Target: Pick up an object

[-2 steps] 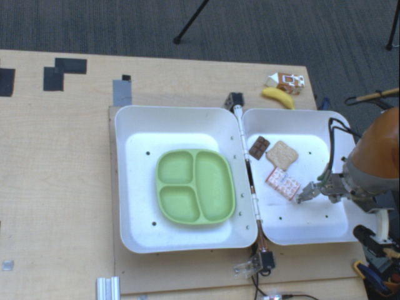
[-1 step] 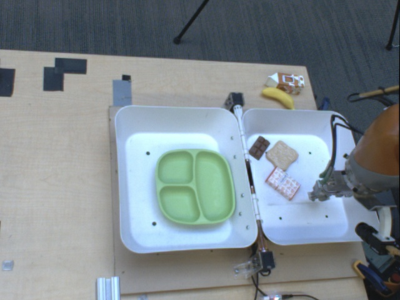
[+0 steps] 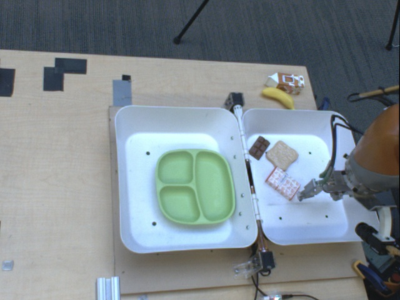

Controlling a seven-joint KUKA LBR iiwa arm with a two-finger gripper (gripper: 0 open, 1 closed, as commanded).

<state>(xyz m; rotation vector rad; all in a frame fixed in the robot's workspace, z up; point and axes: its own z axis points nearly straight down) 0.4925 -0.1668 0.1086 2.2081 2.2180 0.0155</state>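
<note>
Though busy at the right, reads simply from the left: bare desk [image 3: 56, 167], then the left bin [image 3: 134, 186], with a green divided plate [image 3: 195, 187] flat inside, well apart from any work.

Past the shared rim, in the right bin [image 3: 312, 227], three small flat pieces: a brown square [image 3: 259, 147] toward 10 o'clock of the bin's middle, a tan cracker [image 3: 282, 155] just beside it at 4 o'clock, and a red-and-white checked packet [image 3: 283, 184] near 6 o'clock of the cracker. Outside, at 12 o'clock of this bin, a banana [image 3: 278, 97] and a small carton [image 3: 286, 80] on the desk.

Farther right, the hand [image 3: 306, 192], low over the bin floor, reaching in from 3 o'clock on the grey arm [image 3: 375, 174].

Likeliest pick: the packet, nearest of the three, at 9 o'clock of the hand and just beside its tip. Long axis roughly 10 to 4 o'clock, so probably best taken across the short side.

Open or closed: cannot tell at this size and slant. Touching the packet or just short of it: cannot tell either. Nothing seen gripped. Arm cut off at the right edge.
</note>
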